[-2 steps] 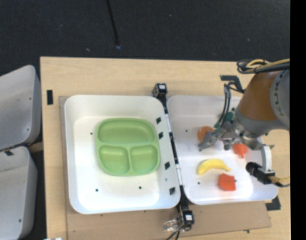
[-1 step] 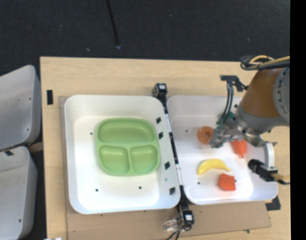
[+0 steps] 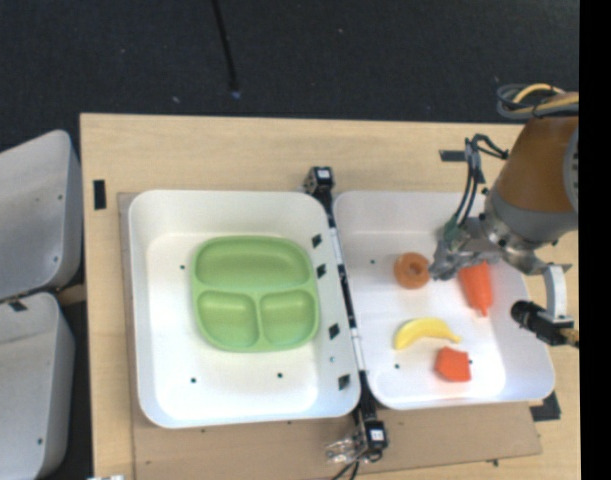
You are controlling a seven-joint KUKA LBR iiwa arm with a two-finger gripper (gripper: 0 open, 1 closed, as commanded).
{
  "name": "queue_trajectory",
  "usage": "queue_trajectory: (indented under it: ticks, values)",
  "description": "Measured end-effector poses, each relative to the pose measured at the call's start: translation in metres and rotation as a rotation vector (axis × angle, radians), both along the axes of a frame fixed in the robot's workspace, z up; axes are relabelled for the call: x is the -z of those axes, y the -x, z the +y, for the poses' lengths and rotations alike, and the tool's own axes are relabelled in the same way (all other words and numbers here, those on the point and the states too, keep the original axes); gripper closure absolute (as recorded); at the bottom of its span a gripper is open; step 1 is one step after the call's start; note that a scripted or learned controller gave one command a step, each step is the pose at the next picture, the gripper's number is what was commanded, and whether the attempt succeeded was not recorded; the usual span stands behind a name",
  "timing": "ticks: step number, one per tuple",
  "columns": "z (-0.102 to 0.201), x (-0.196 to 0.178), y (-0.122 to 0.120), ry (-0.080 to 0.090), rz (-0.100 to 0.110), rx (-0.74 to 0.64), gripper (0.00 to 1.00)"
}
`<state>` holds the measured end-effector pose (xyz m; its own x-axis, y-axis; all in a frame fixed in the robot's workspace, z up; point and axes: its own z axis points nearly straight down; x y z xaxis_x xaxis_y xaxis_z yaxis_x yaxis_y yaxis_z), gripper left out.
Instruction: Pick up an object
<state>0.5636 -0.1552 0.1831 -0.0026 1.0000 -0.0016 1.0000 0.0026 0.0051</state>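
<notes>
carrot point(image 3: 476, 287) lies just beside the jaws point(image 3: 451, 263), whose spread i cannot tell, so centre over it, then drop straight down.

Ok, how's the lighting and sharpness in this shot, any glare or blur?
Camera view: even overhead light, both white bins bright, near washed out; soft shadows under the banana and green tray; overall slightly soft, gripper details muddy; floor beyond the bench dark.
</notes>
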Motion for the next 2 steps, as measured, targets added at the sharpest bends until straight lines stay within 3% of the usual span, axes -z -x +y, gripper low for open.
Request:
queue_trajectory:
  ticks: [2]
  values:
    - [-0.013, -0.094, 0.008, 0.001, -0.002, 0.002, 1.00]
